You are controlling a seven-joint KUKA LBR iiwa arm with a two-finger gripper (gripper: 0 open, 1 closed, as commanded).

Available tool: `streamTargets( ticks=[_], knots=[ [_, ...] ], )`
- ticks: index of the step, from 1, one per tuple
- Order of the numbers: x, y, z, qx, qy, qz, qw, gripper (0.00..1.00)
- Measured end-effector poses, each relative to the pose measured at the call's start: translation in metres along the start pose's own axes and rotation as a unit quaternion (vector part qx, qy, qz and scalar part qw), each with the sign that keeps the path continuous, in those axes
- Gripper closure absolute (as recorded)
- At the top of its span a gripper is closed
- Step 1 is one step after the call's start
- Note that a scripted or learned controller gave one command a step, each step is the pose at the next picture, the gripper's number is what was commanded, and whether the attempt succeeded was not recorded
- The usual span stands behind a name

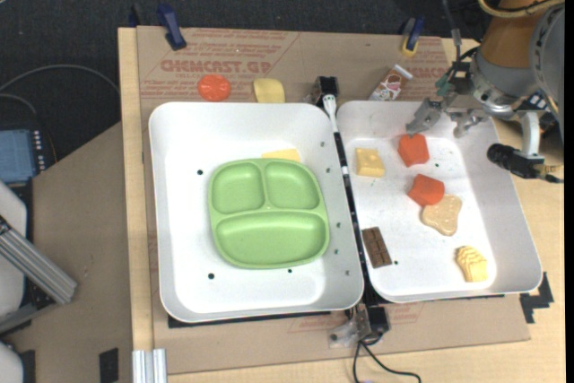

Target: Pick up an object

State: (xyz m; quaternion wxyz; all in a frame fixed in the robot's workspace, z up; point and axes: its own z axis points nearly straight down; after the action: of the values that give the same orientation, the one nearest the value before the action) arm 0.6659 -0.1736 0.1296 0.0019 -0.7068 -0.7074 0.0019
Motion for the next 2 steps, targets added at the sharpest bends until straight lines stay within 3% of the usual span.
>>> streamTargets(
  ticks=[1,2],
  knots=[
    [0.019,-0.014,0.034,0.000,0.001,0.000,1.0000,0.00],
    [0.018,-0.012,0.021,-0.003,0.000,0.000,1.0000,1.00]
  ],
)
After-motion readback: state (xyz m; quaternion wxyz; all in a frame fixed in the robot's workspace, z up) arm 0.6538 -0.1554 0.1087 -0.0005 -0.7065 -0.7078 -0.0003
